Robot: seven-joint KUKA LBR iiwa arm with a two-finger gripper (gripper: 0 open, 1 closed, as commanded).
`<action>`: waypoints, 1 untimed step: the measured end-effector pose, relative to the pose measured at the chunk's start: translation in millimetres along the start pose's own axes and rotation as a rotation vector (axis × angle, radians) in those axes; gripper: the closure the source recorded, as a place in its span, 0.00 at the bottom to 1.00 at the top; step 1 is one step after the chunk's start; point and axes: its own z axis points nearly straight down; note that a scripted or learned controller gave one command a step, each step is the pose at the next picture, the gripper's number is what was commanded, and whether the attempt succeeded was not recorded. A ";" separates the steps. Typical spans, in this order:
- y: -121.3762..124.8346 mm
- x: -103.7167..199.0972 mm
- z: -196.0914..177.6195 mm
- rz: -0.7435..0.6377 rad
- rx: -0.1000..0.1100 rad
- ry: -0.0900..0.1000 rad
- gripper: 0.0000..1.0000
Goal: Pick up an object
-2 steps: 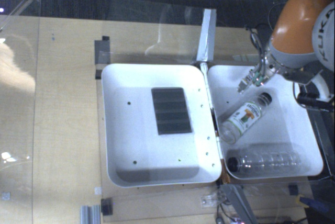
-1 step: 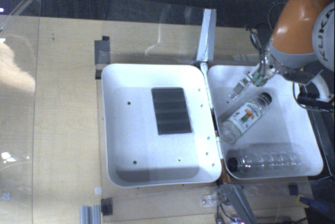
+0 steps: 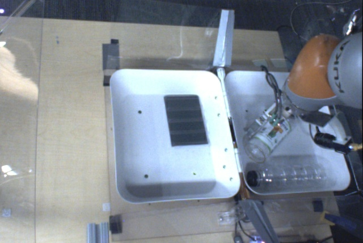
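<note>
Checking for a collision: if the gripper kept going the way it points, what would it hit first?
The gripper points down-left into the right bin; probably that bin's floor first, though depth is unclear.

Single fixed overhead camera, slanted down on both bins.

A ridged pad lies in the left bin; a bottle lies in the right bin.
</note>
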 end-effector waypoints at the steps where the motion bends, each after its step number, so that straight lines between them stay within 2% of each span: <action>1: -6.6 -43.0 1.5 0.358 0.004 0.002 0.00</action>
